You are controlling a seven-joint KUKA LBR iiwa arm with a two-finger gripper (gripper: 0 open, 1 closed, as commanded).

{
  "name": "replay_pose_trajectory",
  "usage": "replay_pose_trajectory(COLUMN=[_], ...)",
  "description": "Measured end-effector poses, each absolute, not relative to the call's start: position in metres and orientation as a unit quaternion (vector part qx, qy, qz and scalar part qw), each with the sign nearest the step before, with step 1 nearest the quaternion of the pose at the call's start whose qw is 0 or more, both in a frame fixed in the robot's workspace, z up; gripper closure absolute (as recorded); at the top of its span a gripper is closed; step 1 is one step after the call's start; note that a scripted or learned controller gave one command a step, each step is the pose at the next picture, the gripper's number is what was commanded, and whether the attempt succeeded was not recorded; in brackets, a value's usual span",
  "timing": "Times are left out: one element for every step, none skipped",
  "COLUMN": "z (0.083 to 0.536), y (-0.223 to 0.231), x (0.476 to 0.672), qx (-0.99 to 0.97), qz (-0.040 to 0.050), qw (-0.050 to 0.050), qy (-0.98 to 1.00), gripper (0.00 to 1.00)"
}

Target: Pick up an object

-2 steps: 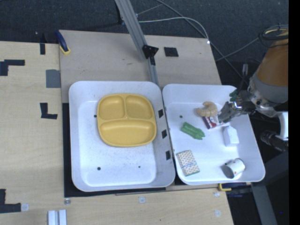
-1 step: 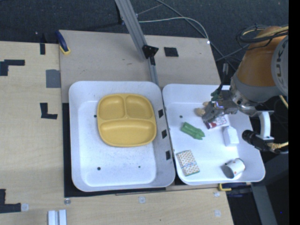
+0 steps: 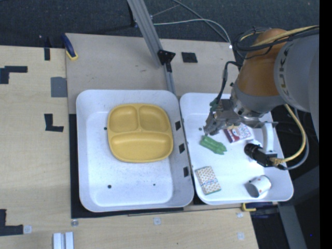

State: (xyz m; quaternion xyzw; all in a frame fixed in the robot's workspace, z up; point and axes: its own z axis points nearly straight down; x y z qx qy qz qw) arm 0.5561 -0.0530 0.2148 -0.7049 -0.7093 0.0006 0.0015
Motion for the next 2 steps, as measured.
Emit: replay_pose_trajectory(z=[0.208,0.207], y=[0.006,0.059], x=[0.563,0.565], qx=[-0.705,-0.704], qz=[0.0006,0.0003], qw=[0.001,0.001], qy=[-0.71,-0.71], gripper=[1.0,1.0])
